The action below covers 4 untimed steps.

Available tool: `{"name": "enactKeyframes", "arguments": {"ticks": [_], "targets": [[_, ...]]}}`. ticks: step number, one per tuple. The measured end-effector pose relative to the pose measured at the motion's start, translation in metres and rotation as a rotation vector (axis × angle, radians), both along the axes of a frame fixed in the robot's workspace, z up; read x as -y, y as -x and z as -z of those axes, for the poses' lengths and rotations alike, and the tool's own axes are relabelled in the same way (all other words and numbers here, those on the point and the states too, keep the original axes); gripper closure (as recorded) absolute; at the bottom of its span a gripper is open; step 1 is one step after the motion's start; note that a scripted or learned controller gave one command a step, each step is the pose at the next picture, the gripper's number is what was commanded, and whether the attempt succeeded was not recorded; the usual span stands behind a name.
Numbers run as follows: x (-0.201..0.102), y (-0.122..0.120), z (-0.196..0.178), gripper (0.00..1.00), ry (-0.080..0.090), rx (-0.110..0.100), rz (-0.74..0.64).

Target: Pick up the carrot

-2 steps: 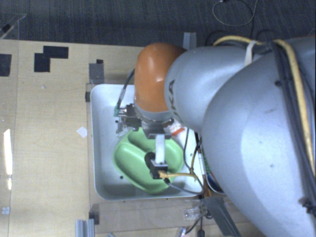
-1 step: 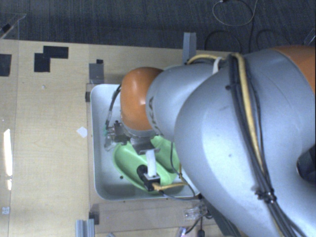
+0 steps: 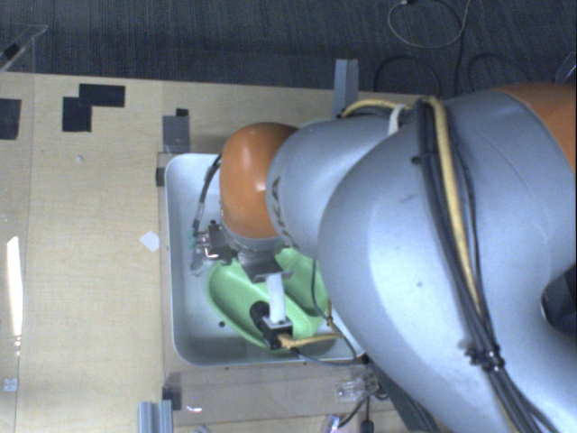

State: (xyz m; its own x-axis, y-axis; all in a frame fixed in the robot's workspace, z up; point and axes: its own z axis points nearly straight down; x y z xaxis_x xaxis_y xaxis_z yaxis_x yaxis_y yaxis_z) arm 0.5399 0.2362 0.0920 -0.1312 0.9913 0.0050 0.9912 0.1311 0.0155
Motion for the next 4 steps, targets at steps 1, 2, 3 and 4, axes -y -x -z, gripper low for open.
{"name": "enactKeyframes", "arguments": {"ticks": [1,2,3,4], "targets": [[0.016,-0.064,-0.148,0.00,0.001,-0.011,0.329],[0.000,-0.049,-0.028,0.00,0.001,-0.005,0.021],[0.014,-0.130,-0.094,0.00,0.003,-0.007,0.045],[0.006,-0.072,-0.052,0.00,0.002,-0.015,0.405]]}}
